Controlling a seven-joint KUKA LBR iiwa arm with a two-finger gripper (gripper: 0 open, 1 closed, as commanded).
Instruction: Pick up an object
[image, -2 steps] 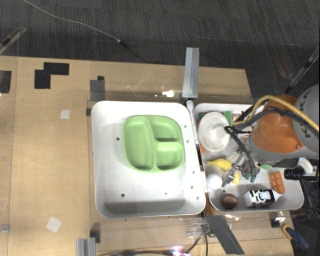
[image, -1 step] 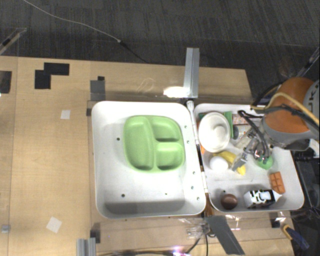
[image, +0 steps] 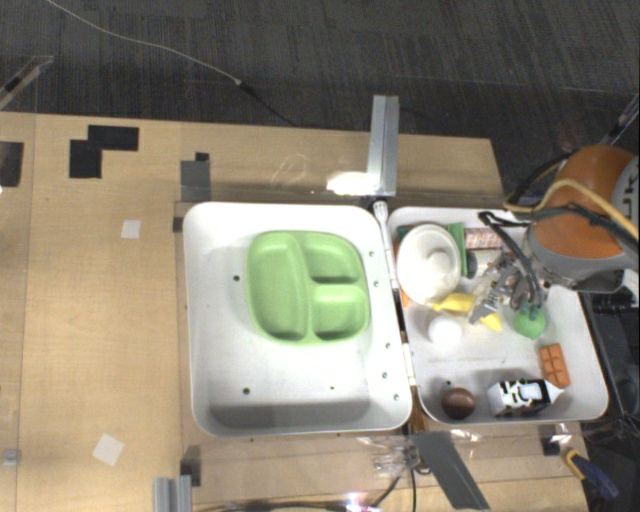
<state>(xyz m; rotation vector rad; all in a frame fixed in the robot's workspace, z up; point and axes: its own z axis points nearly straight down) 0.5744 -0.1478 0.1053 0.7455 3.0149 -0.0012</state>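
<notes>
Two white bins sit side by side on the bench. Left bin (image: 215, 300) holds a green divided tray (image: 305, 285) lying flat near its middle, well apart from the arm. Right bin (image: 590, 370) holds the clutter: a white bowl (image: 430, 262) at its upper left, a yellow piece (image: 455, 303) just below that bowl, a white ball (image: 445, 331) under the yellow piece, a brown ball (image: 459, 402) near the front wall, a black-and-white toy (image: 522, 396) beside it, a green object (image: 531, 322) and an orange block (image: 554, 365) further right.

The gripper (image: 497, 293) hangs low over the middle of the right bin, between the yellow piece and the green object. Whether it is spread or closed cannot be told, as the metal parts blur together against the clutter, and nothing is clearly caught in it.

As a judgement, the yellow piece is the likeliest target: it lies just left of the gripper, its long axis running roughly left to right, so a short move leftward and down would reach it. The bowl's rim touching it could get in the way.
</notes>
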